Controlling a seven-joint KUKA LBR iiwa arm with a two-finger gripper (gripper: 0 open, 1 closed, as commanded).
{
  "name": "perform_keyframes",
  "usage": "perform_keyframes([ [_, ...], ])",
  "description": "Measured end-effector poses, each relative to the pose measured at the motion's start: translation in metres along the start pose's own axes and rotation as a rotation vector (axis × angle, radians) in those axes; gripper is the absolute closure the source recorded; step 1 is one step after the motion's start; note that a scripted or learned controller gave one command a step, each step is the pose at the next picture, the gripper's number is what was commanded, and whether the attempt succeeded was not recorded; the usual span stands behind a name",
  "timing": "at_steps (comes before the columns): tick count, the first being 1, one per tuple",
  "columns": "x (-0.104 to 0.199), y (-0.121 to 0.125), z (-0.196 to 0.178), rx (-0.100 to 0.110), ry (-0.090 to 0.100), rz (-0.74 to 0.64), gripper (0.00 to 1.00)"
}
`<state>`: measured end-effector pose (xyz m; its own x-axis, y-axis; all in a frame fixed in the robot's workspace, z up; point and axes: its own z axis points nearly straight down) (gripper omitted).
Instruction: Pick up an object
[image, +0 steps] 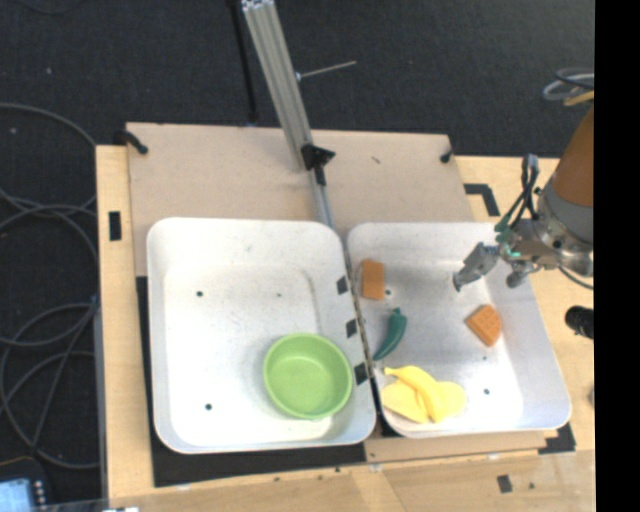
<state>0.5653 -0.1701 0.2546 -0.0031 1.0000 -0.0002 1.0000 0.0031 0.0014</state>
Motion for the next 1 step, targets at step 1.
perform_keyframes([
  [1, 0.0000, 0.0000, -0.0001, 0.000, 0.000, 0.001, 0.00],
])
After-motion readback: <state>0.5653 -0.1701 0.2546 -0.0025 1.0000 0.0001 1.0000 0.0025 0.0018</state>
